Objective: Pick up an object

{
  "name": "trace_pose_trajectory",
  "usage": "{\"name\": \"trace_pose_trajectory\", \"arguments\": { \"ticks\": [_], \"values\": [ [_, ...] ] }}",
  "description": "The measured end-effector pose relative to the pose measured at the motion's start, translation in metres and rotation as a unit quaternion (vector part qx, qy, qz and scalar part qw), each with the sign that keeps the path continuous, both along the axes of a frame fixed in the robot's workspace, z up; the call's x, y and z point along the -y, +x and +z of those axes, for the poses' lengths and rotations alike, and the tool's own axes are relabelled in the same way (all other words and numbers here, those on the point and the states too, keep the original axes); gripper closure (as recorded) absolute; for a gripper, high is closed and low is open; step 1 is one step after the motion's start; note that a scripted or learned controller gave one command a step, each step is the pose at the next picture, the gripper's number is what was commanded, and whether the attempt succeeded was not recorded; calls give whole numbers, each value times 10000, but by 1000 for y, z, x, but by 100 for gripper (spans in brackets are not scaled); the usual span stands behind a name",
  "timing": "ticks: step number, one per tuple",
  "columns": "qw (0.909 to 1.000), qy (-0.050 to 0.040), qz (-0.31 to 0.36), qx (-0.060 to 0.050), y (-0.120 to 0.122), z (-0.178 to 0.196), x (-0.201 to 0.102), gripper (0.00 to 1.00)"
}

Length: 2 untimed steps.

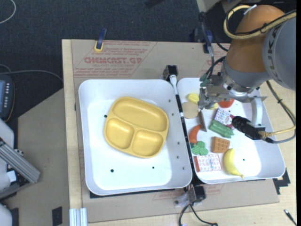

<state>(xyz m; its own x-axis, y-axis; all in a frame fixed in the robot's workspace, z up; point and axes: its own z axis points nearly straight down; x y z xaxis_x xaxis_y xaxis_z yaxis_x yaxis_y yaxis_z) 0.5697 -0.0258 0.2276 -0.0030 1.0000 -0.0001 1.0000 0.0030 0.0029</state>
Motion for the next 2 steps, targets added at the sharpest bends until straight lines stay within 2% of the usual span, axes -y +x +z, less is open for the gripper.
{"name": "trace_pose_trajectory", "arguments": {
  "ticks": [1,2],
  "values": [
    [10000,8,21,7,27,3,-54,100],
    [10000,-1,0,8,64,-12,-85,100]
  ]
}}
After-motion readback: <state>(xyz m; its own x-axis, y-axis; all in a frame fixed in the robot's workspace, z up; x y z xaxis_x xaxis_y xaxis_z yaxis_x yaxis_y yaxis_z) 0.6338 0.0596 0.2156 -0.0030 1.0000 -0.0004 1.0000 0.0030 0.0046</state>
